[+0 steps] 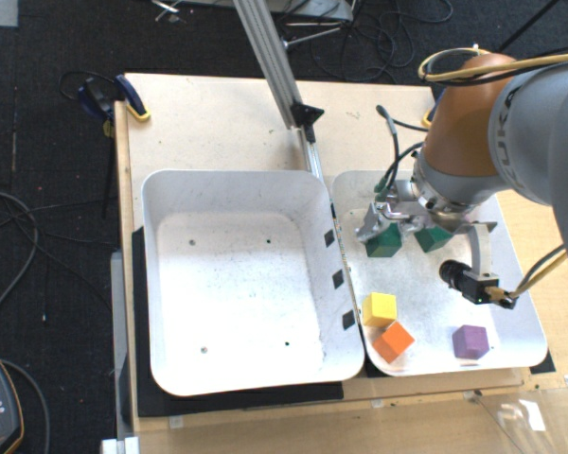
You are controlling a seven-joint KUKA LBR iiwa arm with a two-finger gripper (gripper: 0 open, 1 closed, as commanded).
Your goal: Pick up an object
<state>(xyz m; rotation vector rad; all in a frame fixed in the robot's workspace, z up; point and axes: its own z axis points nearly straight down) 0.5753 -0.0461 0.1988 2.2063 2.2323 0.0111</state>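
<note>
Camera view, overhead slant: my arm (511,121) reaches in from the right over the right bin (521,348), pincer (405,223) lowered among the blocks at the far end of that bin. Whether the pincer is wide, narrow or holding anything I cannot tell; the wrist covers it. Two green blocks sit right at the pincer: one (385,243) just below it on the left, one (432,238) just below it on the right, both partly hidden by my metal parts. Nearer the camera from the pincer, well apart from it: yellow cube (380,307), orange cube (393,341) touching or nearly touching it, and purple cube (470,341) off to the right. Left bin (170,197) lies to the pincer's left on the tabletop (208,121).
</note>
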